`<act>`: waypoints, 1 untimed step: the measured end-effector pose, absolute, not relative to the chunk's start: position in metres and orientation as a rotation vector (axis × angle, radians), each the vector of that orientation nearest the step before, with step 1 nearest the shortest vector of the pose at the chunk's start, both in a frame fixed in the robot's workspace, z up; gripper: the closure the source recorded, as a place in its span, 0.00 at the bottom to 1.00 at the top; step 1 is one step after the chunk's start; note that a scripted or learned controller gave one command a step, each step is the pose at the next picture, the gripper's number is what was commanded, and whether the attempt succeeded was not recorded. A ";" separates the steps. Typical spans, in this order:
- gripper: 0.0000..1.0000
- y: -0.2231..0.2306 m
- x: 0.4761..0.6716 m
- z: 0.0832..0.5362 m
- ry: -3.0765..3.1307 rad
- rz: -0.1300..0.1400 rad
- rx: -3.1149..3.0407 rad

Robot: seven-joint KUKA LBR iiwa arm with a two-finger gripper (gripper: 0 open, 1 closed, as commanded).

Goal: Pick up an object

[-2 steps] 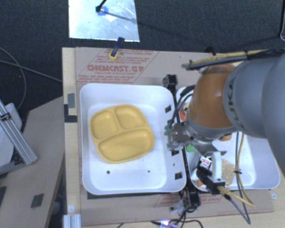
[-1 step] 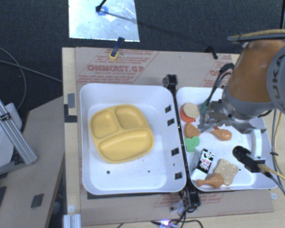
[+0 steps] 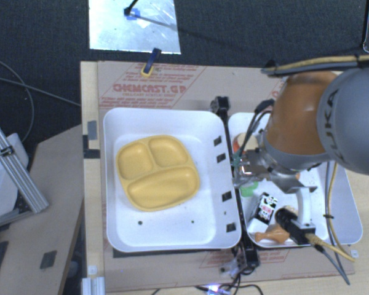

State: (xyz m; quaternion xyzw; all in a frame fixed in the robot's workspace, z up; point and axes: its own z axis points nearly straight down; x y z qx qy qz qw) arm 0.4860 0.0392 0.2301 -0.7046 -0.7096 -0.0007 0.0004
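The grey arm with its orange band [image 3: 301, 125] hangs over the right bin [image 3: 350, 226] and covers most of it. My gripper [image 3: 250, 169] sits low near that bin's left wall, mostly hidden under the wrist. Just below it lies a small green object [image 3: 248, 190]. A black-and-white patterned object [image 3: 267, 208] lies a little nearer the front. A tan, drumstick-like object [image 3: 272, 233] rests by the front wall. A red-orange object [image 3: 237, 143] peeks out at the bin's back left. Nothing can be seen held.
The left bin [image 3: 172, 232] holds a yellow divided plate [image 3: 158, 172] at its middle. A black divider with clips [image 3: 229, 165] runs between the bins. Cardboard [image 3: 154, 88] lies under the bins, and a shiny sheet [image 3: 134, 16] lies beyond.
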 end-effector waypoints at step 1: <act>1.00 0.099 0.499 0.269 -2.234 -0.009 -2.211</act>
